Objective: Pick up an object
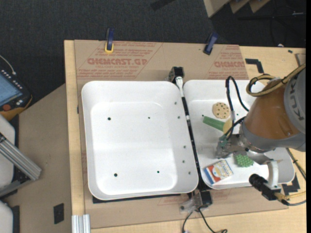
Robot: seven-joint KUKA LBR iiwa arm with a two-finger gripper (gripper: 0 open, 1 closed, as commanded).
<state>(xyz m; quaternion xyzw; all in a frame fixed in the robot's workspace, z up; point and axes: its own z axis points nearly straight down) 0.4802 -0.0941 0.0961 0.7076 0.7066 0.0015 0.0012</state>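
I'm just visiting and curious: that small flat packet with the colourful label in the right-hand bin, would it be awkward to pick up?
Probably somewhat. The packet looks thin and lies flat on the right bin, leaving little edge to pinch. It seems light for its size, so a nudge may slide it across the smooth white floor. Being flat, it is unlikely to roll.

A single fixed camera is mounted above the bench [146, 57] and looks down at a slant. It stands far enough back to frame both white bins, with dark floor toward 12 o'clock. The left bin [97, 101] occupies the centre; the right bin [194, 93] lies toward 3 o'clock. The arm [274, 115] enters from 3 o'clock, so the right bin's far side is probably partly masked.
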